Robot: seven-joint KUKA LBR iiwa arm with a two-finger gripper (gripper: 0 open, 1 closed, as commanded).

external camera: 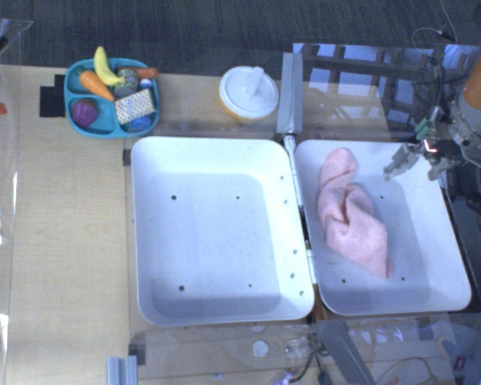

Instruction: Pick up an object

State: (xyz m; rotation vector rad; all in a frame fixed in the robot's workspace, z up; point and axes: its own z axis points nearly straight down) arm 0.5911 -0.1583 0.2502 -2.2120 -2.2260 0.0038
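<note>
Cloth [351, 219] is the only pickable item in the right bin [449, 283], lying crumpled toward the side nearest the left bin [152, 239]; judged from its folds, it is light, soft and limp, so it will sag and drape when lifted, and the raised ridge near its centre is the best place to pinch. It is pale pink, bunched into a long uneven heap with a narrower lobe at its far end. The gripper [417, 160] hangs over the right bin's far right corner, apart from the cloth, fingers spread and holding nothing.
</note>
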